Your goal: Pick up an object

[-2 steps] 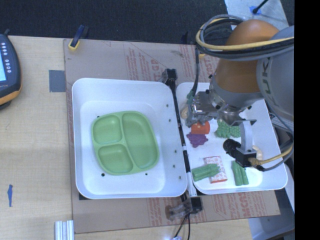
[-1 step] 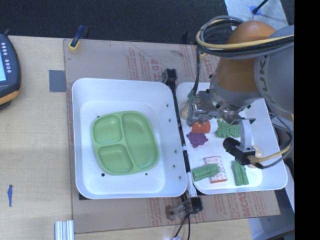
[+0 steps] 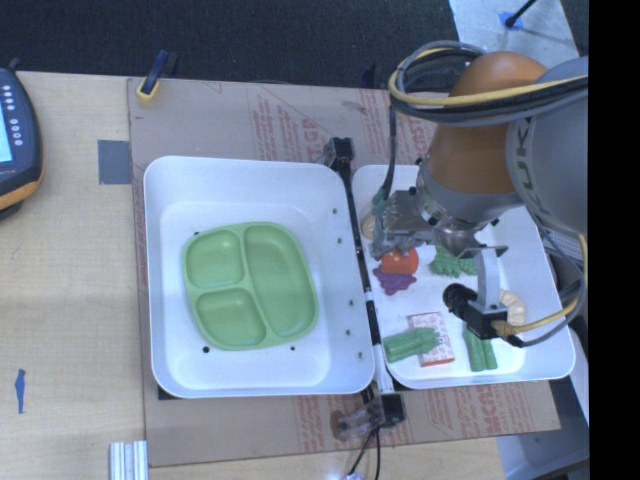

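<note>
The gripper (image 3: 397, 236) hangs over the left part of the right bin (image 3: 540, 360), just above a red-orange toy (image 3: 400, 262) and a purple toy (image 3: 397, 282). The arm's orange band and grey wrist hide the parts of the bin behind it. Further toys lie in the same bin: a green piece (image 3: 452, 264), a green block (image 3: 410, 344), a white card with red print (image 3: 431, 337), a dark green stick (image 3: 481, 351) and a small beige piece (image 3: 513, 305). I see nothing between the gripper's fingers.
The left bin (image 3: 170, 348) holds a light green divided plate (image 3: 250, 286). A black clamp (image 3: 340, 152) sits at the top between the bins. A black cable fitting (image 3: 470, 308) hangs off the arm over the right bin. A pendant (image 3: 14, 138) lies at the far left.
</note>
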{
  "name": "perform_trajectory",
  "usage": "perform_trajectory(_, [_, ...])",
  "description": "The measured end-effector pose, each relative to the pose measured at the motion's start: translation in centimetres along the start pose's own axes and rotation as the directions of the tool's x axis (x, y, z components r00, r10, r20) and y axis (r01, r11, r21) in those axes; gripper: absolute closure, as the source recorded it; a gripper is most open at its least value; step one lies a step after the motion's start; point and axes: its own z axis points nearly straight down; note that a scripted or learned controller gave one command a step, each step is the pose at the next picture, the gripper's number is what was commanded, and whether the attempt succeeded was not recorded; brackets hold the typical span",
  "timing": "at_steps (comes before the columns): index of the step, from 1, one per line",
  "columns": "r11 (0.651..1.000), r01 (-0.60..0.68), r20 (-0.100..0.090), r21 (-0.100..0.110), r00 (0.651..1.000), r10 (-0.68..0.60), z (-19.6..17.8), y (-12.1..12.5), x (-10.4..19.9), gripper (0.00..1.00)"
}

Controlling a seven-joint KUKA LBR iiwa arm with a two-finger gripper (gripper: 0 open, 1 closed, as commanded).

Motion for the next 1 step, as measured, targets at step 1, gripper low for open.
perform_trajectory(1, [1.0,0.0,0.0,0.0,1.0,0.0,0.81,0.7,-1.1,1.0])
